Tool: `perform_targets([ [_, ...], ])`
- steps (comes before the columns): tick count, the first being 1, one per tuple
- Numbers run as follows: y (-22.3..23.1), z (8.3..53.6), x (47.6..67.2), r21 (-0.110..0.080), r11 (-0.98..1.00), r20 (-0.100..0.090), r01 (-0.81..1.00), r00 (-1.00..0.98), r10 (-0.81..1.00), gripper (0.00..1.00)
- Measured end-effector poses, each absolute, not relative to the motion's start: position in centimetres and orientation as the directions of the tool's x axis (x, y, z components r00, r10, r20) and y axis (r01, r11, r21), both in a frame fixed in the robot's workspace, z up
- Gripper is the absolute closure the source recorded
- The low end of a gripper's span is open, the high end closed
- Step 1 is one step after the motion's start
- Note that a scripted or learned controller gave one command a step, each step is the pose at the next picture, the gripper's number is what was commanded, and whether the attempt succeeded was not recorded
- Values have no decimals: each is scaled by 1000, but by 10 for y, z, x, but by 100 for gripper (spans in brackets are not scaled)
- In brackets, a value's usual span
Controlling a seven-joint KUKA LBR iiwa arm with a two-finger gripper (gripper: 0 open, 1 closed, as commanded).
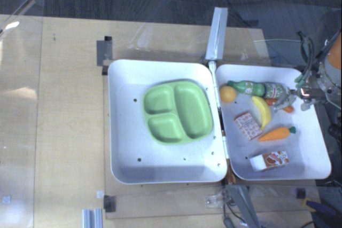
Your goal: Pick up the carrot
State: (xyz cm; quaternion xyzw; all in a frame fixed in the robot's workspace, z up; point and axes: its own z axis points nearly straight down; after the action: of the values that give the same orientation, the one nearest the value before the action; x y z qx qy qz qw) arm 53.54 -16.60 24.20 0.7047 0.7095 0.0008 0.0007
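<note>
Two shallow white bins sit side by side on the bench (53,115). The left bin (125,131) contains a green divided plate (177,111) with three compartments, lying near the bin's centre. The right bin (312,160) contains the remaining items. The carrot (276,134), orange with a green tip pointing right, lies flat near the middle of this bin, just right of a small red-and-white patterned box (247,125) and below a banana (261,110). A green bottle (255,88) lies on its side along the bin's far edge, with a yellow lemon (228,94) just left of it. A juice carton (270,160) lies near the front edge, below the carrot. The gripper (291,97) is positioned over the upper right part of the right bin, near the bottle's right end and above the carrot, apart from it. Finger spacing cannot be determined at this resolution; nothing is visibly held between them.
</note>
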Motion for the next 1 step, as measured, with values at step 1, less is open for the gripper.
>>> perform_targets([
  [1,-204,107,511,22,262,-16,965,-262,965,0],
])
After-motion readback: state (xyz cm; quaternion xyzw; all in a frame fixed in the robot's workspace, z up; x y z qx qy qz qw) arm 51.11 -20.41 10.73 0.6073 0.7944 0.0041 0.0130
